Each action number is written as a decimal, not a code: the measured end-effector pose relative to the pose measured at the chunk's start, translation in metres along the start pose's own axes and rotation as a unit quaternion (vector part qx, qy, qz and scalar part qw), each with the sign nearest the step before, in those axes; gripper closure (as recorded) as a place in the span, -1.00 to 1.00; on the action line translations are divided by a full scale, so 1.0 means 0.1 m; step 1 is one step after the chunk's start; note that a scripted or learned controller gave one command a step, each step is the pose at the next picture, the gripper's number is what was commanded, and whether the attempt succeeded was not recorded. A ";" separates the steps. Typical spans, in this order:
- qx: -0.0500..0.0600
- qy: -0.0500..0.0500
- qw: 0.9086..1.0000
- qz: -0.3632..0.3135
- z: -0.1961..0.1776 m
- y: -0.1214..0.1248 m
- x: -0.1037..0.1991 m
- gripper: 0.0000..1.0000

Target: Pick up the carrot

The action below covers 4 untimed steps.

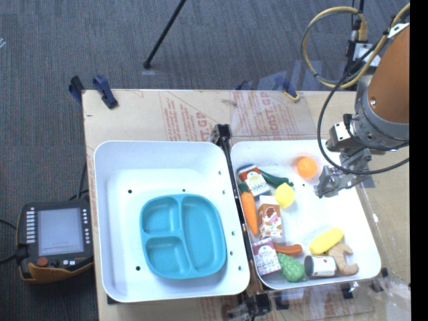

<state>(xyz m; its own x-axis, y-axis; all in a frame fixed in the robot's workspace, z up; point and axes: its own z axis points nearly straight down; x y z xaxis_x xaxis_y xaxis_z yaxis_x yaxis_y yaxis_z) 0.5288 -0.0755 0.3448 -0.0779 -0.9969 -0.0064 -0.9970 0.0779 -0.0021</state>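
The carrot (249, 212) is a long orange piece lying lengthwise along the left wall of the right bin (364, 209), just below a small red carton (254, 179). My gripper (328, 185) hangs over the right bin's upper right part, well to the right of the carrot and just right of an orange ball (307, 167). Nothing shows between its dark fingers.
The right bin also holds a yellow lemon (285, 195), a green piece (274, 177), snack packets (269, 221), a yellow banana-like piece (326, 240), a small can (321, 266) and a green knobbly item (291, 269). The left bin (114, 179) holds a blue divided plate (182, 236).
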 end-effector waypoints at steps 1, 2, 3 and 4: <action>-0.002 0.000 0.989 -0.149 0.07 0.47 0.79 1.00; -0.010 -0.004 0.981 -0.194 1.67 0.53 0.43 1.00; 0.005 0.004 0.980 -0.201 0.11 0.42 1.05 1.00; -0.003 -0.002 0.943 -0.333 0.13 0.52 0.02 1.00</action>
<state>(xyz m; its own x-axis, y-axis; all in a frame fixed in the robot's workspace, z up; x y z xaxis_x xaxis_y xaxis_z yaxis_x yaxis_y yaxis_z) 0.4769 -0.0734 0.3315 0.5657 -0.8246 -0.0085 -0.8246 -0.5657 -0.0015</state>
